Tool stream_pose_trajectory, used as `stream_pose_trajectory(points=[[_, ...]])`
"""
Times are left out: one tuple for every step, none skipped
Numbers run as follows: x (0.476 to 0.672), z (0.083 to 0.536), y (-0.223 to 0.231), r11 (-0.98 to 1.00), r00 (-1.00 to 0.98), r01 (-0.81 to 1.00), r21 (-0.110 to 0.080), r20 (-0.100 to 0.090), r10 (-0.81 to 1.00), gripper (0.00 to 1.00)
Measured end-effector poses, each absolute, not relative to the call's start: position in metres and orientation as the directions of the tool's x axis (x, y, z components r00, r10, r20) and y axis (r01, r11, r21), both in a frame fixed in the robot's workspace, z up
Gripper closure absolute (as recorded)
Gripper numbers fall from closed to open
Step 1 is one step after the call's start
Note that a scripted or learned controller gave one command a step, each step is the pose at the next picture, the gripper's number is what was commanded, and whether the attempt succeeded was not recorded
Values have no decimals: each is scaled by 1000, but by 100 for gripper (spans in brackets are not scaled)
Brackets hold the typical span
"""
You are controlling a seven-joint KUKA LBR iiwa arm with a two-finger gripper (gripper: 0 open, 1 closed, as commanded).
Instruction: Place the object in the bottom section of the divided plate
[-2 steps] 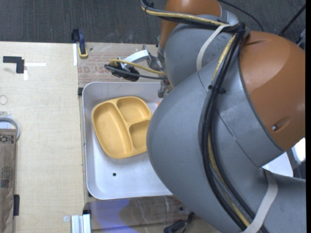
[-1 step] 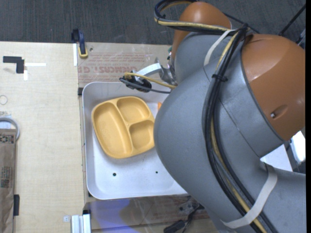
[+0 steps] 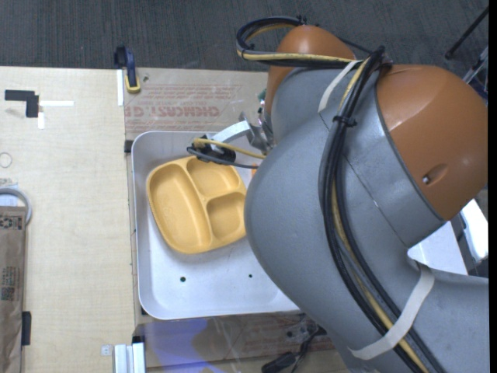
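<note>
Gripper: the gripper [image 3: 255,137] shows as a little pale metal at the bin's far wall, just beyond the plate's upper right corner; the arm's bulk covers the rest.
Gripper state: cannot tell whether it is spread, pressed together or pinching anything.
Arm: the grey arm [image 3: 349,231] comes in from the right and overhangs the right part of the bin; a rounded orange cap [image 3: 435,138] sits on its upper joint, and dark and yellow cables run along it.
Divided plate: the yellow divided plate [image 3: 175,200] lies flat on the bin floor, in the bin's upper left part and turned at a slant. It has one long section on the left and two smaller ones on the right, one above the other. Its right edge reaches the arm's outline.
Bin: the white bin [image 3: 137,239] has bare floor below the plate, with two small dark dots on it.
Cardboard: a brown sheet [image 3: 186,99] with red print lies beyond the bin's top wall.
Bench: the pale wooden bench [image 3: 70,208] stretches to the left and bears a small black L-shaped piece [image 3: 22,99] near its top left corner.
</note>
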State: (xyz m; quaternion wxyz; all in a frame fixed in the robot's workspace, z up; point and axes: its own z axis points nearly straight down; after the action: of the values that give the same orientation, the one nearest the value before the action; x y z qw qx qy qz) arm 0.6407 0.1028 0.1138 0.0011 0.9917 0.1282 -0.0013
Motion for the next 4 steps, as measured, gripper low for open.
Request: stream_pose_trajectory(points=[[639, 92, 105, -980, 980, 201, 0, -3, 201, 100], [640, 94, 128, -983, 983, 183, 21, 0, 183, 100], [649, 93, 139, -981, 982, 191, 36, -7, 191, 100], [650, 95, 146, -982, 982, 187, 32, 1, 187, 100]])
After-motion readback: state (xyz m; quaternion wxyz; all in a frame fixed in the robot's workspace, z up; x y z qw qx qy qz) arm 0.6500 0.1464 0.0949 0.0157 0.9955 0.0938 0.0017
